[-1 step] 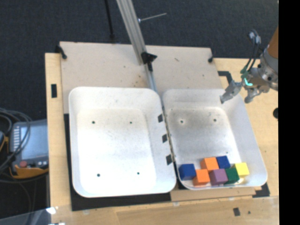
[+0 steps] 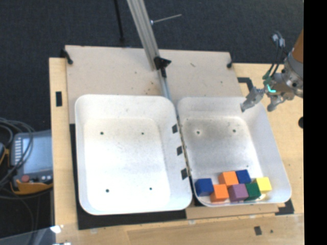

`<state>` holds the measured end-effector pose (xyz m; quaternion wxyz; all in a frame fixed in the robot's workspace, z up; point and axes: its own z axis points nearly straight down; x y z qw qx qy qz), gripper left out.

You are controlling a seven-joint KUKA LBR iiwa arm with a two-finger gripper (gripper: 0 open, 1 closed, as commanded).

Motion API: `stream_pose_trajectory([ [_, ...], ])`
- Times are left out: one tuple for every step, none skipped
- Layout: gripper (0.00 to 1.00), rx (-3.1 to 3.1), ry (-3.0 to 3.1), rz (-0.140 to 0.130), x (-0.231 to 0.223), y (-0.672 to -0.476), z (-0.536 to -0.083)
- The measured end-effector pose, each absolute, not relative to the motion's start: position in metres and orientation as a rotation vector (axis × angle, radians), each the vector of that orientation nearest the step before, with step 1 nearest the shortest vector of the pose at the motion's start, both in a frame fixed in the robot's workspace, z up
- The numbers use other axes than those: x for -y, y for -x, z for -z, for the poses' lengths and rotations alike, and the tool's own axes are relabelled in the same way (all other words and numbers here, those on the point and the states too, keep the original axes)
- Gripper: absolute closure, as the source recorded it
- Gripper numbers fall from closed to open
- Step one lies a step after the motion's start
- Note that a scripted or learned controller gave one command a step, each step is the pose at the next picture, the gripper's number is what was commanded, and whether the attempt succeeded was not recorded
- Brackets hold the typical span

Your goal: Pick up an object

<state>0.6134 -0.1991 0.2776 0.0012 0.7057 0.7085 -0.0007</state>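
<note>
Here, coloured blocks (image 2: 234, 186) crowd the right bin's (image 2: 265, 137) near corner — the gripper (image 2: 261, 102), fingers spread and empty, hovers above its far rim, arm partly cropped.

Seven small cubes (image 2: 232, 185), blue, orange, purple, green and yellow, clustered touching at the right bin's (image 2: 265, 137) near edge.
</note>
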Motion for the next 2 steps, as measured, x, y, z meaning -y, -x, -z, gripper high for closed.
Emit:
stream_pose_trajectory([
  [0.00,-2.230,-2.215,0.006,0.193,-0.620,-0.223],
  [0.00,-2.223,-2.223,0.007,0.199,-0.621,-0.161],
])
